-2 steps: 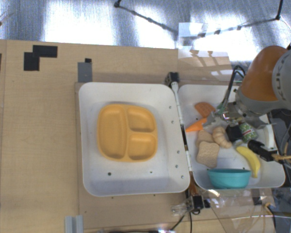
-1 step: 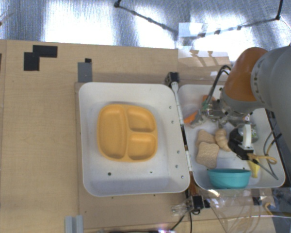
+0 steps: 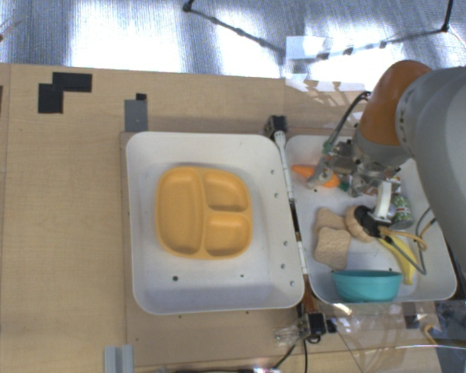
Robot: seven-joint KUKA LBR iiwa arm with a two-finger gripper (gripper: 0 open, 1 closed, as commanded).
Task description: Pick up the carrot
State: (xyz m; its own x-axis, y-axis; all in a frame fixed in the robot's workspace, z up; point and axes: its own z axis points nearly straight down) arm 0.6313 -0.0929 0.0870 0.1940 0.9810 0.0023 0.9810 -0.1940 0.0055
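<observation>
1. Metal gripper (image 3: 335, 176) low over right bin's (image 3: 443, 286) far-left corner; finger state impossible to tell.
2. Orange carrot (image 3: 304, 172) just left of it, beside bin's left wall.
3. Best centred over carrot before closing, clear of bread pieces (image 3: 332, 235) nearer the front.

Partly hidden items in the right bin

The carrot (image 3: 304, 172) shows only its left end — the gripper (image 3: 343, 174) covers the rest; the arm (image 3: 443, 138) hides the right bin's (image 3: 314, 286) far right corner.
</observation>
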